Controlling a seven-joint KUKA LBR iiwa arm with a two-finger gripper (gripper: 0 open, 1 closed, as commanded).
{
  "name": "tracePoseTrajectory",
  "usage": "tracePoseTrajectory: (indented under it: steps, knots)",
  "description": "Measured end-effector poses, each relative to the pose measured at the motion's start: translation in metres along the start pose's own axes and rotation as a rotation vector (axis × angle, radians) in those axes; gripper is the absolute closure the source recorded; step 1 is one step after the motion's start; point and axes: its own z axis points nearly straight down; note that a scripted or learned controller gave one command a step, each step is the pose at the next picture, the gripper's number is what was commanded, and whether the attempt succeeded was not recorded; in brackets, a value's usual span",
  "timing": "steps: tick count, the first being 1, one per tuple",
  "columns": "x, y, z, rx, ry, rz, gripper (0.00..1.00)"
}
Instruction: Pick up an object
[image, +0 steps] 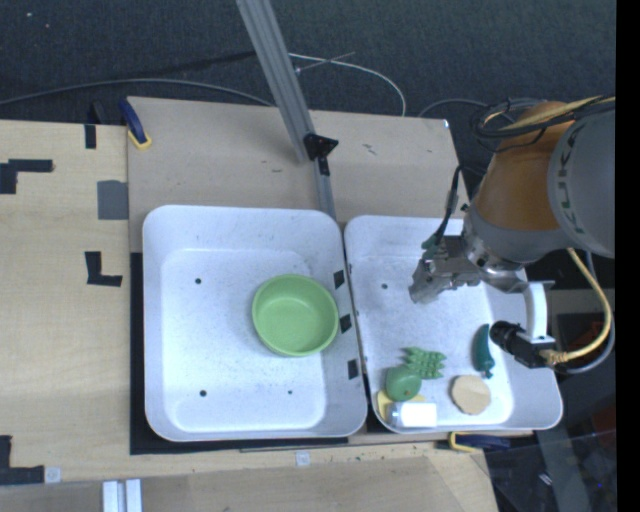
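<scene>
**Over the right bin, nothing visibly in my grip**

Starting at the near edge of the shallow white right-hand bin (520, 415), there is a cluster along its front wall. A small white rectangular block (416, 413) lies closest to the rim, with a yellow piece (384, 404) peeking out just left of it. Touching that, a little further in, sits a round green lumpy toy (403, 383), and right behind it a green spiky leaf-shaped piece (426, 361). To the right of the block rests a tan, rounded bread-like object (470, 394). Just beyond that, a slim dark teal curved object (483, 349) lies close to the bin's right side, beside a black fitting on my cabling.

Across the divider, the shallow white left-hand bin (170, 300) carries a pale green round plastic bowl (294, 314), upright, near the bin's right wall.

Further back in the right bin, my grey two-finger gripper (424, 287) hangs over bare white floor, well apart from the cluster at the front. From this angle I cannot tell how wide it stands, and I see nothing between its tips. Behind it, my grey arm with its orange band (515, 190) comes in from the right.

Beyond the bins, a grey metal pole (285, 85) slants across the tan bench (220, 150).
</scene>
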Motion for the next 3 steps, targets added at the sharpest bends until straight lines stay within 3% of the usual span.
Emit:
tracePoseTrajectory:
  steps: [2, 3]
  knots:
    - [0.106, 0.006, -0.01, 0.0, 0.0, 0.0, 1.0]
    - [0.164, -0.005, -0.016, 0.001, 0.0, 0.0, 1.0]
